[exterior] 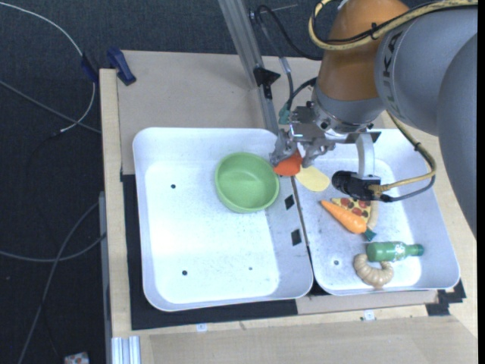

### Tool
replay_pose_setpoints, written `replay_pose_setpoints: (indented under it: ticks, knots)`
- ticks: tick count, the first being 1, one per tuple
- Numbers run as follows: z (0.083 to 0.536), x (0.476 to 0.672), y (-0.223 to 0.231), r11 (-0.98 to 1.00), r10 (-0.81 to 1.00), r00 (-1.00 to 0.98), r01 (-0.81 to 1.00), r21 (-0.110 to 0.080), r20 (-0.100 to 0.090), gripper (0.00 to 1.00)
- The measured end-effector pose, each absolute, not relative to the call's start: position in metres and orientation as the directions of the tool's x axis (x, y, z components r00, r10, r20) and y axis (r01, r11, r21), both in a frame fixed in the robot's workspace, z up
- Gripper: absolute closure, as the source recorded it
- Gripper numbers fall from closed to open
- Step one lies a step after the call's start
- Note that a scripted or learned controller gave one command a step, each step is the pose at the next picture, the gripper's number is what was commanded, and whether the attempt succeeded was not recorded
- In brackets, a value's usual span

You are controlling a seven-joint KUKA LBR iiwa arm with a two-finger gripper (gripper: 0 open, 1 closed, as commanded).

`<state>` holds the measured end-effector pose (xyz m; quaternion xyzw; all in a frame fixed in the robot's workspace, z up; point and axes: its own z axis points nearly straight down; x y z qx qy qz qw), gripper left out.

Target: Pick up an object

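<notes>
Your gripper point(294, 152) sits over the ridge where the two white bins meet, at their far end, and a small orange piece point(287, 165) shows right at its fingertips, low and a little toward you. The fingers appear clenched on that orange piece, with its upper edge tucked between them, though the wrist above hides part of the grip.

Just to the right of the jaws and slightly nearer you, a pale yellow slice point(313, 178) lies on the floor of the right bin point(424, 203), close beside the orange piece. Further right of that is a black fitting point(355, 183) with a yellow cable running off it.

To the left of the jaws, a green bowl point(246, 181) stands upright in the left bin point(204, 256), its rim close to the orange piece.

Nearer you from the jaws, in the right bin, a carrot point(345, 214) lies at a slant with a pizza slice point(362, 207) touching its right side. Beyond those, toward the near wall, a green bottle point(394, 251) lies on its side, and a tan curved pastry point(374, 271) rests just below it, touching.
</notes>
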<state>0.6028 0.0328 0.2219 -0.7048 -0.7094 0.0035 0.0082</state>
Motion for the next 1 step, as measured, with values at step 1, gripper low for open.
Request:
replay_pose_setpoints:
  ticks: [1]
  knots:
    - [0.2161,0.5928,0.0882,0.006,1.000,-0.006,1.000,-0.019,0.005,1.00]
